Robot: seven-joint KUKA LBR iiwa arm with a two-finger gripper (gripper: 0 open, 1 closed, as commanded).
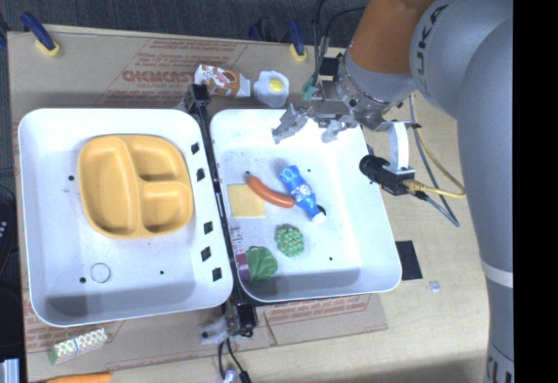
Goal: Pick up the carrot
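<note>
The carrot (pixel 268 191), a slim orange-red stick, lies flat near the middle of the right bin (pixel 370 233). Its right end touches a blue bottle (pixel 301 189). My gripper (pixel 309 128) hangs over the back part of the right bin, up and to the right of the carrot and apart from it. Its two grey fingers (pixel 286 126) are spread open with nothing between them.
In the right bin also lie a yellow cheese slice (pixel 247 200), a green bumpy ball (pixel 290 239) and a green leafy piece (pixel 260 263). The left bin (pixel 35 224) holds a yellow divided plate (pixel 135 183). Behind the bins sit a fried egg (pixel 273 86) and a small carton (pixel 218 78).
</note>
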